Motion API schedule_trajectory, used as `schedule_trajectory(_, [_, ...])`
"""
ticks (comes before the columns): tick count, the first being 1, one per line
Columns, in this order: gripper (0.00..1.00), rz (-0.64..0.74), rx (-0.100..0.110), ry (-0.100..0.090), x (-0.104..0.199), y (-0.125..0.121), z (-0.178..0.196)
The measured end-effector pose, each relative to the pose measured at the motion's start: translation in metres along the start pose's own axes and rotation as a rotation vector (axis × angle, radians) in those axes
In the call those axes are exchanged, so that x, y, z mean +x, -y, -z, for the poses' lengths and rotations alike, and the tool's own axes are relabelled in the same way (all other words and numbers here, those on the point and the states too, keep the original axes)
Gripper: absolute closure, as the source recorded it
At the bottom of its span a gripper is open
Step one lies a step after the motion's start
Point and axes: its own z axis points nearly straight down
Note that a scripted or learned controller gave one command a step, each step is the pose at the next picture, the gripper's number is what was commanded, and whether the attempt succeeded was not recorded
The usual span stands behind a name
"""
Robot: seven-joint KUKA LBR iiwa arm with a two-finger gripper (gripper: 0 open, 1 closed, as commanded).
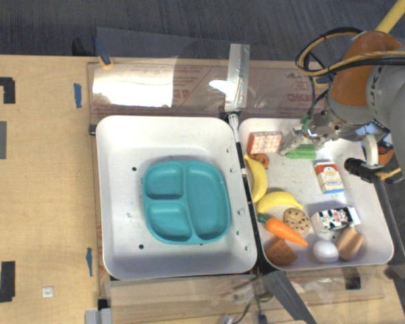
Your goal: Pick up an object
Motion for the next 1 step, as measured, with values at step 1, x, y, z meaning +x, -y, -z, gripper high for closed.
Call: schedule_trajectory(1, [0.0, -0.03, 0.003, -0.002, 0.0579, 0.0006, -0.0004])
